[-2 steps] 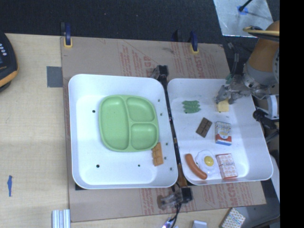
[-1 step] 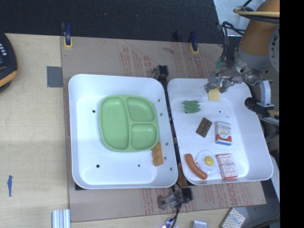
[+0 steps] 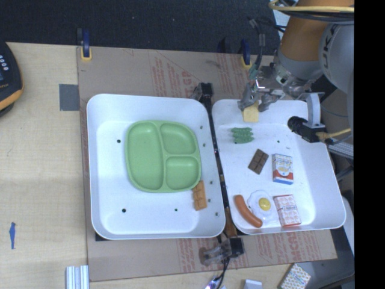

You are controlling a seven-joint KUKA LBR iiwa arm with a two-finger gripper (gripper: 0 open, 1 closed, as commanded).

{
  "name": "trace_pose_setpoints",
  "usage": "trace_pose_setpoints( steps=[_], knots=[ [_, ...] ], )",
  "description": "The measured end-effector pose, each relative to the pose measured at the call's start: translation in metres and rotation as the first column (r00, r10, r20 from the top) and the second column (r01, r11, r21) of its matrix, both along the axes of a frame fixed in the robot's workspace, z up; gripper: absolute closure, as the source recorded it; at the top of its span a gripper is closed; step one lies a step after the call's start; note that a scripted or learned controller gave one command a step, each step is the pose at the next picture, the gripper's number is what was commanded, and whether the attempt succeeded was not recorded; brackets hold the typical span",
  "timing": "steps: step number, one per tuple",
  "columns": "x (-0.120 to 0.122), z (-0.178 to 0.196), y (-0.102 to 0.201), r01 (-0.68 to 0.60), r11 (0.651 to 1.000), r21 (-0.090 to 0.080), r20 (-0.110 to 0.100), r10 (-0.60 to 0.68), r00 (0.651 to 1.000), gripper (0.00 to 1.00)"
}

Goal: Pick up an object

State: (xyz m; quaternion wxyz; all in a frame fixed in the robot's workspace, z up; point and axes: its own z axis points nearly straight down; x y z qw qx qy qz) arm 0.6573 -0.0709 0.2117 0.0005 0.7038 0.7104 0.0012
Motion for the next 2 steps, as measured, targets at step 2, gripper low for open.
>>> trace_pose_setpoints(
  steps=[2],
  knots=[
    [-0.126,0.028,0.126,-0.001,1.000,0.000,-0.014,0.001,1.000,1.00]
  ],
)
